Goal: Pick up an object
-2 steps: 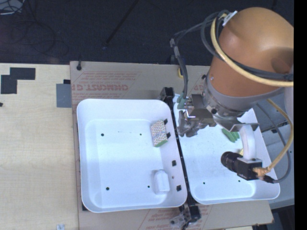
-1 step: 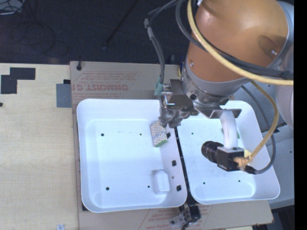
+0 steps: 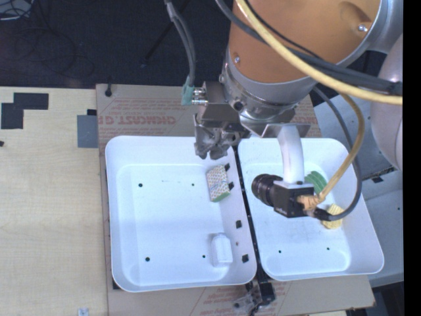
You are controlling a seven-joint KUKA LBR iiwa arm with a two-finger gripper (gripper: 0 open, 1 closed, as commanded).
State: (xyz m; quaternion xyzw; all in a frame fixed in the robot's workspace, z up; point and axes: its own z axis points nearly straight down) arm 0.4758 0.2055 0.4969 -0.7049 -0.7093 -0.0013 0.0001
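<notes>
Nearest the lens looms our arm's broad orange band (image 3: 296,25), with yellow and grey cables looping across it. Below it the dark metal two-finger gripper (image 3: 212,151) hangs over the back edge of the left white plastic bin (image 3: 125,242), close to the divider between the bins. Its fingertips point down and look drawn close together with nothing between them, so we judge it closed and empty.

Just below the tips, a little apart from them, lies a small rectangular speckled pad with a green edge (image 3: 218,182), tilted against the bin's right wall. A small white rounded block (image 3: 221,248) rests farther forward in the same bin. In the right white plastic bin (image 3: 355,255) we see a green object (image 3: 317,178) partly hidden behind a black camera unit (image 3: 279,193) on the arm.

We judge the pad the likeliest target. Its place hard against the wall is the risk: one finger could strike the rim or divider, or nudge the pad flat and slide off it.
</notes>
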